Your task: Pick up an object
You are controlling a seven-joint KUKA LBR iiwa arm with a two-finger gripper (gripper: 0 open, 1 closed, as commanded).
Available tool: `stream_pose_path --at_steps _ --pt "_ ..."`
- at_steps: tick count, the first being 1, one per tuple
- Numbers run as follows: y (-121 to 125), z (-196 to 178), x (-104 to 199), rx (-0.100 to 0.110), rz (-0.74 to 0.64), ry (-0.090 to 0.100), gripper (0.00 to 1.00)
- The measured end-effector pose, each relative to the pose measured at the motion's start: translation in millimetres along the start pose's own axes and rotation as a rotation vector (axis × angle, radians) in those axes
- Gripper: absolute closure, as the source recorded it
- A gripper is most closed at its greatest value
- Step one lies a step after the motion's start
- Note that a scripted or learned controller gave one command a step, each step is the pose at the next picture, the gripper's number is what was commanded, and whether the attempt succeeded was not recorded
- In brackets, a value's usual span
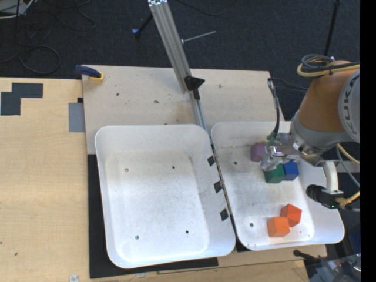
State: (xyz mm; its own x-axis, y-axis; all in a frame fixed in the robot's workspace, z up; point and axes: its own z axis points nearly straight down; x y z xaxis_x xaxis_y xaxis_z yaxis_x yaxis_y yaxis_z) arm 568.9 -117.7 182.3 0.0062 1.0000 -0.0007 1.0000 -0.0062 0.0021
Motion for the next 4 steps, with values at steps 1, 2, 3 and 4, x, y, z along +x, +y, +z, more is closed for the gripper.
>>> stream_pose_path --at_steps 1,2,3,4 --pt "3 -63 -3 -0.002 -0.006 0.000 1.00" --pt "4 -116 -4 -0.002 -0.007 0.000 1.00" --pt "8 -114 44 0.005 -0.009 0.003 1.00" --pt "17 -99 85 0.007 -0.009 0.003 1.00"
